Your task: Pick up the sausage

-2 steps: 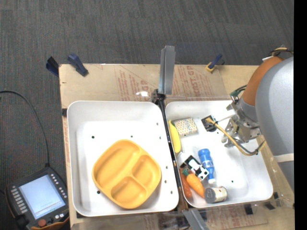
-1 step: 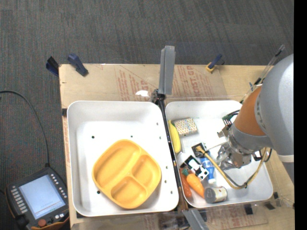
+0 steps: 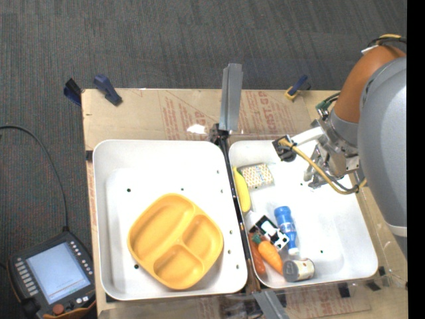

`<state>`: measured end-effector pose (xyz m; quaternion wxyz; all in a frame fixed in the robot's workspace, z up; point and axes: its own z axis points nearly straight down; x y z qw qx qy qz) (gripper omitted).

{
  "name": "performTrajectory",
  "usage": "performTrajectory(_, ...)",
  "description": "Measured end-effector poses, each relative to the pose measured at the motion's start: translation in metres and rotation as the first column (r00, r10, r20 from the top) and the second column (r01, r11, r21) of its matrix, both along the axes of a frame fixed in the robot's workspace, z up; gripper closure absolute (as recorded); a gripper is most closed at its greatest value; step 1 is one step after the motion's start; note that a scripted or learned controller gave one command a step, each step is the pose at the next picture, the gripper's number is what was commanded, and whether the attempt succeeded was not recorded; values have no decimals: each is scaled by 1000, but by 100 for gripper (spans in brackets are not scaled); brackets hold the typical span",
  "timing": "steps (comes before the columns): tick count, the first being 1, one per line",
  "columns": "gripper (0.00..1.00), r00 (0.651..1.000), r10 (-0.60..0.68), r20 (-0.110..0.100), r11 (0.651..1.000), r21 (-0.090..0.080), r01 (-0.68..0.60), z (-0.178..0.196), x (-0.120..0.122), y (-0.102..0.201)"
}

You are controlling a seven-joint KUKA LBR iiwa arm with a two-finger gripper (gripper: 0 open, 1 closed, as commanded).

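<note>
Pick not yet made: the sausage (image 3: 256, 260), a slim reddish-brown piece, lies at the lower left of the right bin (image 3: 345, 244), just beside the carrot (image 3: 269, 255); the claw (image 3: 317, 170) hangs over that bin's upper right part, well apart from it; its grip state cannot be told; approach, grasp and lift remain.
</note>
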<state>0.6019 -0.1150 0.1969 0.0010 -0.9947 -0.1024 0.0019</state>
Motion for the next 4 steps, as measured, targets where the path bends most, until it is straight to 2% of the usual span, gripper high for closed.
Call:
performTrajectory(1,100,945,326,1,945,1,-326,-3,1,-74)
performTrajectory(2,100,1000,7,0,1000,0,-7,34,-20,-97)
performTrajectory(3,100,1000,3,-3,1000,2,-3,-29,16,-94)
performTrajectory(4,100,1000,-4,-1,1000,2,4,9,-12,-97)
